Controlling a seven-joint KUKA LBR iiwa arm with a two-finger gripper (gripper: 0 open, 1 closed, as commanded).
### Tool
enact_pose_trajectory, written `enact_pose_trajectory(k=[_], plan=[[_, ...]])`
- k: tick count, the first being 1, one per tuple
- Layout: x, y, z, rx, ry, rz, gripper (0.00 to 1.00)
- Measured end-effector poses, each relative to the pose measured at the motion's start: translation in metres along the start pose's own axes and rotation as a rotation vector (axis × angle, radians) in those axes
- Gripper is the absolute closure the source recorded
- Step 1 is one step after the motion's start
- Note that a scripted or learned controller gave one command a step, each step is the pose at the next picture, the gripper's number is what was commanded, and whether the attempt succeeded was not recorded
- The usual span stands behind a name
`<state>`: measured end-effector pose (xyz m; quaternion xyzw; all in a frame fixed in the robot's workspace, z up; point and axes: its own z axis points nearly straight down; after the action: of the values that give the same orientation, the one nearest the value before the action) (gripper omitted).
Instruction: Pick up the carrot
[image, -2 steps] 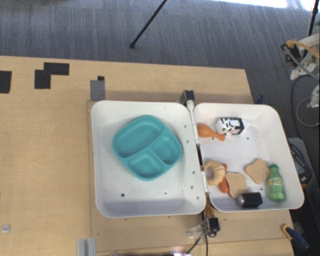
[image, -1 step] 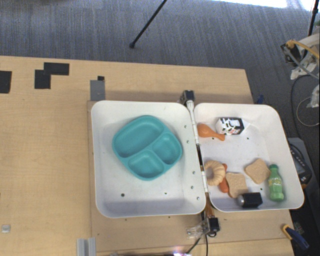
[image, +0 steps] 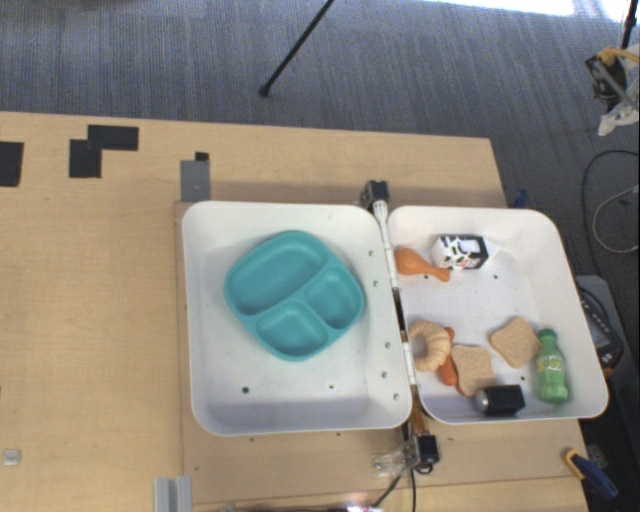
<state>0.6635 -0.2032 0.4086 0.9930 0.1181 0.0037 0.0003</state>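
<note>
We could not tell whether the jaws were spread or pressed together, so we judged the step as the approach, with no grasp begun.

We took the carrot (image: 448, 375) to be the thin orange piece in the right bin (image: 500, 290). It was wedged between the donut (image: 432, 343) and the toast (image: 472, 366), touching both and partly hidden under them. For jaws coming in from the right, it lay beyond the toast, with the donut on its far side. A dark can (image: 500, 400) sat nearer the jaws, just before the toast. A second toast (image: 515, 343) and a green bottle (image: 549, 366) would be nearer to them again.

To do it well, we thought the jaws should come straight down over the lower orange end, where most of the carrot showed. They should open only a little and line up across its narrow width. One finger would then slip in on the donut side and the other on the toast side. A wide spread would likely land on the toast or donut and nudge them instead.

Another orange piece (image: 418, 263) lay well apart, up by the divider. We could not rule out that it was the carrot, since its shape was hard to read. A slow lift would show whether the carrot had come clear of its neighbours.
</note>
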Motion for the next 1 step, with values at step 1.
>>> enact_pose_trajectory(k=[1], plan=[[-0.0268, -0.0069, 0.1709, 0.011, -0.020, 0.026, 0.00]])
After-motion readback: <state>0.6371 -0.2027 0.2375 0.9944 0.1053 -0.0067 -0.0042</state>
